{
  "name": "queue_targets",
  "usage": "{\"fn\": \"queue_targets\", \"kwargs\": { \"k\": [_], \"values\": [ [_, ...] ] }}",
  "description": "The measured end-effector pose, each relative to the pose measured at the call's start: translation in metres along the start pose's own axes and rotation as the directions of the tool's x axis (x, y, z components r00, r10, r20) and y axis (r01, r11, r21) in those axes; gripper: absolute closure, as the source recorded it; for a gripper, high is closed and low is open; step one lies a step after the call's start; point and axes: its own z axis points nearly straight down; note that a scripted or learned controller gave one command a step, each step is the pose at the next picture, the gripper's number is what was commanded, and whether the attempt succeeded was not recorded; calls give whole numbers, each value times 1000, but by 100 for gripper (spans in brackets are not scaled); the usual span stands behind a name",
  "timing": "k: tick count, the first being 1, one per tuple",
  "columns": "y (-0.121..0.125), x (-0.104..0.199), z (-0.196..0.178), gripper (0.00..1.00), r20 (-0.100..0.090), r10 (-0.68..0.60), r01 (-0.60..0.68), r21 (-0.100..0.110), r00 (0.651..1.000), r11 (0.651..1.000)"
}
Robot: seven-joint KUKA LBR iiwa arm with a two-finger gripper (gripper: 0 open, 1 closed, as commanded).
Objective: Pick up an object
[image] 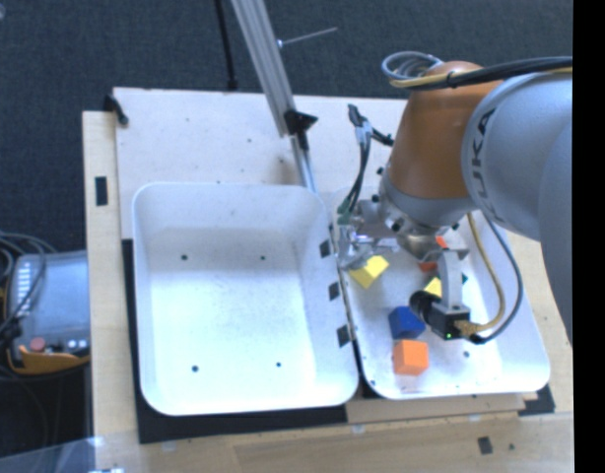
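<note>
Camera view looks down at a slant on a pale surface that carries two shallow white bins side by side. Left bin fills the middle-left of the frame; right bin sits at the lower right, its near edge touching the left bin's rim. The grey arm with its orange band comes in from the upper right and hangs over the right bin, hiding much of that bin's upper part. The tool is at the left side of the right bin, just beside the rim shared with the left bin, amid metal brackets and cables; whether it is wide or narrow cannot be told from this angle, and nothing can be seen gripped in it. A yellow block lies just below the tool, very near or touching it. Lower, toward the bottom of the right bin, a blue block sits just above an orange block, the two close together. A second small yellow piece shows beside a black part of the wrist hardware. A slanted metal rail crosses the upper middle of the frame.
</note>
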Motion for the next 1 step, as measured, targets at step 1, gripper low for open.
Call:
{"fn": "queue_targets", "kwargs": {
  "k": [1],
  "values": [
    [1, 52, 12, 100, 0, 1, -1, 3, 1000, 1000]
  ]
}}
